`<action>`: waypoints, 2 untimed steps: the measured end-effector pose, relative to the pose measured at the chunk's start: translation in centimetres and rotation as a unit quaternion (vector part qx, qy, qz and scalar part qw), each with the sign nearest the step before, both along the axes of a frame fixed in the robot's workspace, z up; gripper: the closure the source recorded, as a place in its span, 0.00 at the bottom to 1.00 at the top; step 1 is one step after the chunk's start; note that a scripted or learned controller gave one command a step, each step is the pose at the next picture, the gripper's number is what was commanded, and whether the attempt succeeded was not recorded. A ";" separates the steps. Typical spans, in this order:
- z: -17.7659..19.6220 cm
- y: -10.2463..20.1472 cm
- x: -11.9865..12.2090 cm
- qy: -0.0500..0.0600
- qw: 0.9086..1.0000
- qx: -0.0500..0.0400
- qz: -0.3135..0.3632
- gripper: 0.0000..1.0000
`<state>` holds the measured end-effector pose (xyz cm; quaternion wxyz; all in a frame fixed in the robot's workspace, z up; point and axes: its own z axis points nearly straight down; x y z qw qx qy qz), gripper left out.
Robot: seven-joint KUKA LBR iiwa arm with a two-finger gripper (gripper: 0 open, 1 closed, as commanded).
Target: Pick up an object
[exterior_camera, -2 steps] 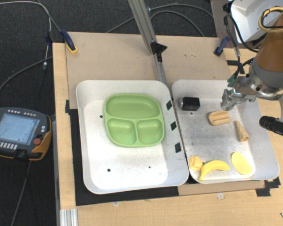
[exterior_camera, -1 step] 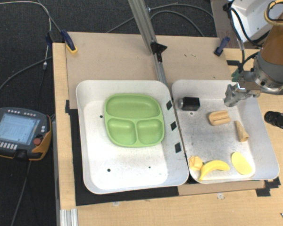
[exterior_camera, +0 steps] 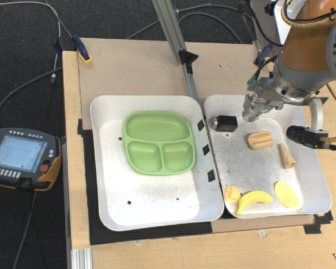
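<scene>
My gripper (exterior_camera: 252,114) hangs over the back of the right bin (exterior_camera: 235,167), pointing down. A tan bread-roll-shaped block (exterior_camera: 260,140) lies just in front of it and slightly to the right. Further right lies a small tan cylinder (exterior_camera: 287,156). Along the bin's front edge sit a yellow banana (exterior_camera: 254,199), a small pale yellow piece (exterior_camera: 232,194) and a yellow oval slice (exterior_camera: 287,194). Nothing shows between the gripper's tips.
The left bin (exterior_camera: 109,206) holds a green three-compartment plate (exterior_camera: 158,142). A black block (exterior_camera: 226,123) sits at the right bin's back left corner. A metal pole (exterior_camera: 173,32) rises behind the bins. A teach pendant (exterior_camera: 22,158) lies off the bench at left.
</scene>
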<state>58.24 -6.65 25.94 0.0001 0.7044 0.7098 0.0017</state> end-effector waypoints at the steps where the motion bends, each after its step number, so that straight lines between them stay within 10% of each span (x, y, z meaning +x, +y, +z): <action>1: -1.7 5.1 1.6 0.001 1.000 0.000 -0.001 1.00; 2: -2.5 9.4 2.9 0.001 1.000 -0.001 -0.001 1.00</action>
